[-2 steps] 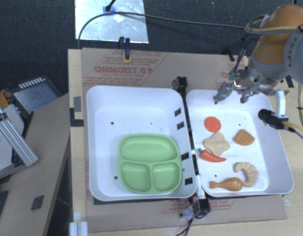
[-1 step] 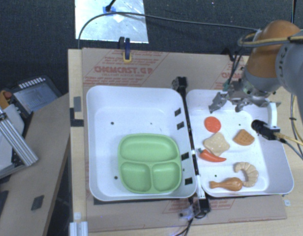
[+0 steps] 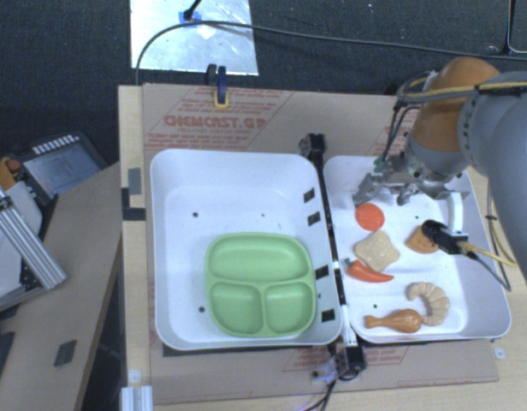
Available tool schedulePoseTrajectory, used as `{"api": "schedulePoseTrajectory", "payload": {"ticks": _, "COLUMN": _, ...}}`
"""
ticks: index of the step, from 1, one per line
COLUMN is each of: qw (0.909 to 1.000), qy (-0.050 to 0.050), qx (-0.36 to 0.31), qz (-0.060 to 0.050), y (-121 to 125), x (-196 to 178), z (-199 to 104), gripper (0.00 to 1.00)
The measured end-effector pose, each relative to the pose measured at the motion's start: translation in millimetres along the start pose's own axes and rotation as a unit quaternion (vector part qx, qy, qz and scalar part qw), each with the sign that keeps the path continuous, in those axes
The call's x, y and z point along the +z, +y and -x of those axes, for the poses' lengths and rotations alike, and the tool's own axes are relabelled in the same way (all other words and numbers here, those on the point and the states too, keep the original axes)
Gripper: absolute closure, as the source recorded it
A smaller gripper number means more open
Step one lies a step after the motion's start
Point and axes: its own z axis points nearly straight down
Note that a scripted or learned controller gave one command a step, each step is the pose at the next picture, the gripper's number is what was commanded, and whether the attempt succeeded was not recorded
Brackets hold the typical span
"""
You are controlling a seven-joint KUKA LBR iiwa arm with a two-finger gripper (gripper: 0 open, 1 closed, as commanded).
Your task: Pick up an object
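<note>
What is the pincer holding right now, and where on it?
Nothing visibly: the pincer hangs above the red round piece in the right bin, with nothing between its fingers.

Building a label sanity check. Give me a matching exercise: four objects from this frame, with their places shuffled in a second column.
Things:
1. green three-compartment plastic tray
2. round orange-red tomato slice
3. brown toy chicken drumstick
4. curled beige toy shrimp

Places:
A. front edge of right bin
B. left bin
C. just above the drumstick
D. right bin, nearest the gripper

Pairs: 1-B, 2-D, 3-A, 4-C
</note>
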Motion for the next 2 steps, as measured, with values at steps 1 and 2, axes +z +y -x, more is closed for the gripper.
{"api": "schedulePoseTrajectory", "payload": {"ticks": 1, "qw": 1.0000, "qy": 0.000, "qx": 0.000, "qz": 0.003, "y": 1.5, "x": -14.3, "z": 0.3, "gripper": 1.00}}
{"api": "schedulePoseTrajectory", "payload": {"ticks": 2, "qw": 1.0000, "qy": -0.001, "qx": 0.001, "qz": 0.005, "y": 3.0, "x": -76.4, "z": 8.2, "gripper": 1.00}}
